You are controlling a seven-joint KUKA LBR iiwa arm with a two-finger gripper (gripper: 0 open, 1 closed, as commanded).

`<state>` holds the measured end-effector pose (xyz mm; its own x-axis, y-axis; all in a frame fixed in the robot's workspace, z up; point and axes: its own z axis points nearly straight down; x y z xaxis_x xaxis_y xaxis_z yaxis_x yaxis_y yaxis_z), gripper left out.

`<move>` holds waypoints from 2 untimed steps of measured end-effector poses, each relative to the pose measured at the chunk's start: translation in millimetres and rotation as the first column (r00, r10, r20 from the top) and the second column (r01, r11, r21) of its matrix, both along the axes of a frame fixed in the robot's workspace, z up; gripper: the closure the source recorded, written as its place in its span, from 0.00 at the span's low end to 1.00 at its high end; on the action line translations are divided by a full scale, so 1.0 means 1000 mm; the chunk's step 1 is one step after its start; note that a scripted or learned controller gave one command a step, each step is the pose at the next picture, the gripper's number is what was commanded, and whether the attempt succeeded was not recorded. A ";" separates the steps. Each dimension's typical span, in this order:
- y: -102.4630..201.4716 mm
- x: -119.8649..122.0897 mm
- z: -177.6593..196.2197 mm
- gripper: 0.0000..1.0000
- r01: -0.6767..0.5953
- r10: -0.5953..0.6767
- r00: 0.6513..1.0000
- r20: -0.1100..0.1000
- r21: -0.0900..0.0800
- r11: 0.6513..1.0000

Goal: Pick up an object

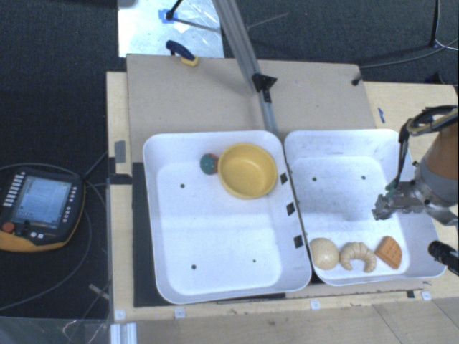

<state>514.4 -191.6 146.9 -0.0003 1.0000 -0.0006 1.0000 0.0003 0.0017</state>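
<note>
In the right bin [337, 156], along its near edge, lie a pale egg-shaped piece [323, 253], a tan croissant [359, 256] and an orange waffle-like cracker [389, 251]. The left bin [215, 264] holds a yellow bowl [247, 170] at its far side, with a small dark green ball [209, 163] touching the bowl's left. My gripper [385, 208] hangs over the right side of the right bin, just above and behind the cracker. Nothing shows between its fingers.
A teach pendant [37, 206] lies on the floor at the left. A metal pole [244, 49] slants over the cardboard behind the bins. A blue and yellow clamp [181, 51] sits at the board's far left edge.
</note>
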 end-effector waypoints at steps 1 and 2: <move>-0.007 -0.004 0.058 1.00 0.000 0.000 1.000 0.004 -0.001 1.000; -0.008 -0.003 0.100 1.00 0.000 0.000 1.000 0.003 -0.001 1.000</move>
<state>511.2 -199.2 247.1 -0.0008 1.0000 -0.0012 1.0000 0.0008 0.0044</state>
